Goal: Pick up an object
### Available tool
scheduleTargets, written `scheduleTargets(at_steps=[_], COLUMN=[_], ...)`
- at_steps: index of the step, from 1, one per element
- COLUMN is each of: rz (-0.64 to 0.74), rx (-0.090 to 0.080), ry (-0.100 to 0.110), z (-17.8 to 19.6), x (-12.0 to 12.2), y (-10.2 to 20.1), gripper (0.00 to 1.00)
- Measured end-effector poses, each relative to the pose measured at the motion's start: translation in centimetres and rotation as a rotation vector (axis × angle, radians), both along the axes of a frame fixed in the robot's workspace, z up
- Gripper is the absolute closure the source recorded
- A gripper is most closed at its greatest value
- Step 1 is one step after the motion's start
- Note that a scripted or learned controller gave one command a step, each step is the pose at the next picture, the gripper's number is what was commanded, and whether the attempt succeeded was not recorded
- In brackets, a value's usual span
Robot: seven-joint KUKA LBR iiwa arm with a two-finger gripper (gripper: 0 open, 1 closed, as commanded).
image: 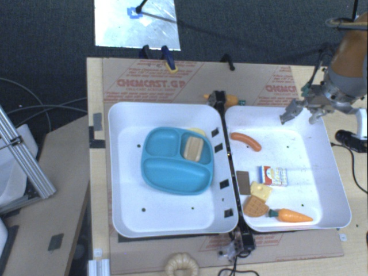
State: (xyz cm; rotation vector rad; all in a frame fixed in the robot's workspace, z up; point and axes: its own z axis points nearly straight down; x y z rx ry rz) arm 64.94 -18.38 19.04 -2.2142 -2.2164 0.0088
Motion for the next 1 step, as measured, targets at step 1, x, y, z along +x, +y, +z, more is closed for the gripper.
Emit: scheduleTargets(at_steps=[1], rz=[0.002], rx=[-0.003], ry=[-0.012], z=[0.75], x=[0.31], y=[0.03], gripper=[0.00])
